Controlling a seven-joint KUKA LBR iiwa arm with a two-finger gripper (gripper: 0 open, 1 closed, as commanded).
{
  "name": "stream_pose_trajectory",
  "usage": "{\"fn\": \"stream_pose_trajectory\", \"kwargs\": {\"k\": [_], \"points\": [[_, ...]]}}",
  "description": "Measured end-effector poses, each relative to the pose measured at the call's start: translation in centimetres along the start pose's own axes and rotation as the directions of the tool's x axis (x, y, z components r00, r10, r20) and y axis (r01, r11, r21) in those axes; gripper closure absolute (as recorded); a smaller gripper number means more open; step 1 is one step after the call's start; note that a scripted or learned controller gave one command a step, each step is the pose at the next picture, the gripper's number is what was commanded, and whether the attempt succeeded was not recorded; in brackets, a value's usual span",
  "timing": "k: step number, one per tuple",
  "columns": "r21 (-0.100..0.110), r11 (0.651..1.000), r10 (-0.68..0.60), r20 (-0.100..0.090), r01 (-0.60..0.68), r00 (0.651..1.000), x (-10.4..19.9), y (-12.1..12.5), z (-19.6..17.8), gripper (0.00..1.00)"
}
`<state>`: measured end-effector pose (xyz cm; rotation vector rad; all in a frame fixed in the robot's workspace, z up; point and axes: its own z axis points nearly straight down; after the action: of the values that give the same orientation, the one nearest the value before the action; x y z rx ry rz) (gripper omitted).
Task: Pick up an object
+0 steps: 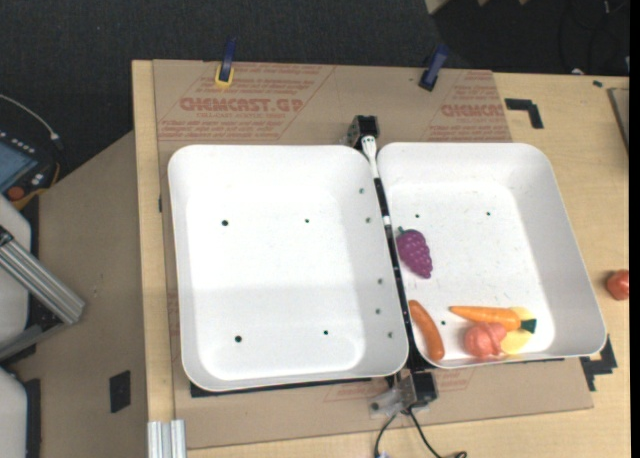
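Along the right bin's left wall we see a purple grape bunch; toward its near edge lie an orange sausage-like piece, a carrot and a pink and yellow fruit cluster. Beside it sits the left bin.

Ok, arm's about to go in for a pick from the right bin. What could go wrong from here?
1. The carrot, pink piece and yellow piece lie bunched together, so the fingers may catch two or knock one aside.
2. The purple grapes and orange sausage-shaped piece lie close to the right bin's left wall, leaving little room for a finger on that side.
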<state>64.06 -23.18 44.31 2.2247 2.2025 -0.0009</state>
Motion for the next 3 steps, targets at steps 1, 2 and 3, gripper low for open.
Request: {"fn": "stream_pose_trajectory", "kwargs": {"k": [1, 2, 3], "points": [[-0.005, 1.0, -0.008, -0.003, 0.008, 1.0, 0.6, -4.3, -6.9, 1.0], [0.0, 1.0, -0.013, -0.004, 0.013, 1.0, 0.9, 2.9, -5.1, 1.0], [-0.002, 1.0, -0.01, -0.004, 0.01, 1.0, 0.8, 0.4, -9.6, 1.0]]}}
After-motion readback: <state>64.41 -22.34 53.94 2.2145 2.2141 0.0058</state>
